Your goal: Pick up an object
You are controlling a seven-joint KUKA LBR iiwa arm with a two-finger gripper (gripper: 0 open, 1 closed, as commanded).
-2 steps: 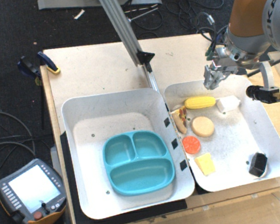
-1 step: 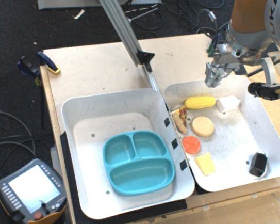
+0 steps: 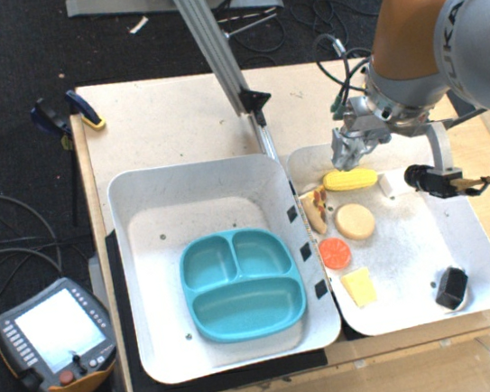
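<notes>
My gripper [image 3: 347,162] hangs over the back of the right bin [image 3: 471,243], just above the left end of a yellow corn cob [image 3: 352,181]. Its fingers point down and nearly touch the cob; nothing shows between them. In front of the cob lie a round tan cookie [image 3: 355,221], an orange-red slice [image 3: 335,253] and a yellow cheese wedge [image 3: 360,286]. A hot-dog-like piece [image 3: 316,209] leans against the bin's left wall. A small black object [image 3: 450,288] rests in the front right corner.
The left bin [image 3: 137,207] holds a blue divided tray [image 3: 240,284]. A metal pole [image 3: 218,48] slants up from between the bins. A black camera mount [image 3: 432,179] juts over the right bin's back right. A teach pendant [image 3: 52,342] lies off the bench at left.
</notes>
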